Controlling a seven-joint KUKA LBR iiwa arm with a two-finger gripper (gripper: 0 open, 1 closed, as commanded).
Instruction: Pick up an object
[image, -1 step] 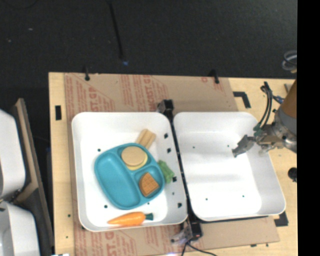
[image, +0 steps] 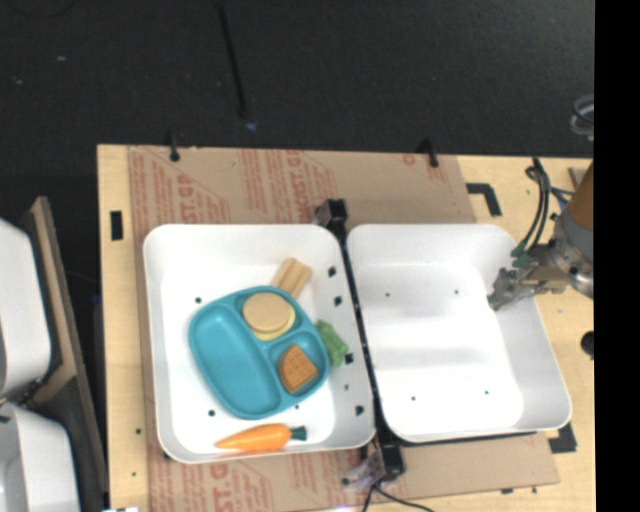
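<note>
The left bin (image: 170, 300) holds a blue divided plate (image: 235, 360) with a round tan cookie (image: 269, 313) and a brown waffle-like square (image: 297, 369) on it. A tan wooden block (image: 292, 275) lies just behind the plate, a green piece (image: 334, 344) sits at its right edge, and an orange carrot (image: 258, 437) lies near the bin's front wall. My gripper (image: 506, 290) hangs at the right rim of the right bin (image: 440, 390), far from all these objects. Nothing shows between its fingers.
A black clip (image: 331, 212) sits where the two bins meet at the back. Cables (image: 540, 205) run down to the wrist at the right. The bench board (image: 250, 185) extends behind both bins.
</note>
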